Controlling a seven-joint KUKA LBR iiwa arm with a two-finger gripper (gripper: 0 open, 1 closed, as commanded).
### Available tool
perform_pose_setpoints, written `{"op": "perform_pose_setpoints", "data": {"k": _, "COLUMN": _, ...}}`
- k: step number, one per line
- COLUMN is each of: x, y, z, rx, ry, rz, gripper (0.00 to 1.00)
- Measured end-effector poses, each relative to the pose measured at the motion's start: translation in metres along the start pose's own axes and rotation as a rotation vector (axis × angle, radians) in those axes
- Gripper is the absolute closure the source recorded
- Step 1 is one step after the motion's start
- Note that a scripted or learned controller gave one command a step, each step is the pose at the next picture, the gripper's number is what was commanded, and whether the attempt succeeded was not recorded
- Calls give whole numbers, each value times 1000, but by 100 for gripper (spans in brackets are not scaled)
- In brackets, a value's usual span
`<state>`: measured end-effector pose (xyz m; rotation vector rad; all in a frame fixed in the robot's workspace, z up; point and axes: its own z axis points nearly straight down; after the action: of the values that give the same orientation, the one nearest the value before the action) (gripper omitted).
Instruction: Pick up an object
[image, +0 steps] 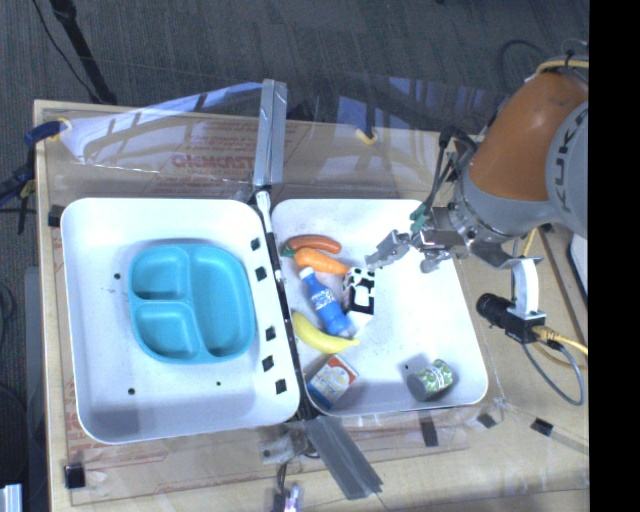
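You see a grey arm (560, 190) with a rounded orange band (525, 125), thin dark cables along it, and a small grey metal two-finger gripper (400, 244).

Black-white object (361, 290), possibly small box, lies mid right bin, beside bottle.

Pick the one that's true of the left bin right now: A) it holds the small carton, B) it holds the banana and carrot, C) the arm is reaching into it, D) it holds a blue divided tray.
D: the blue divided tray lies alone in the left bin, while the banana, carrot and small carton lie in the right bin, where the gripper hangs.
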<state>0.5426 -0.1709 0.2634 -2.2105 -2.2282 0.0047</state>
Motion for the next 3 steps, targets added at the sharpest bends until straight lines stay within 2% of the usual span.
{"op": "perform_pose_setpoints", "data": {"k": 1, "x": -5, "y": 46, "z": 116, "rx": 1, "ry": 0, "rz": 11, "gripper": 0}}
{"op": "perform_pose_setpoints", "data": {"k": 2, "x": -27, "y": 38, "z": 172, "rx": 2, "ry": 2, "rz": 225, "gripper": 0}}
{"op": "perform_pose_setpoints", "data": {"k": 3, "x": -26, "y": 39, "z": 162, "rx": 3, "ry": 3, "rz": 220, "gripper": 100}}
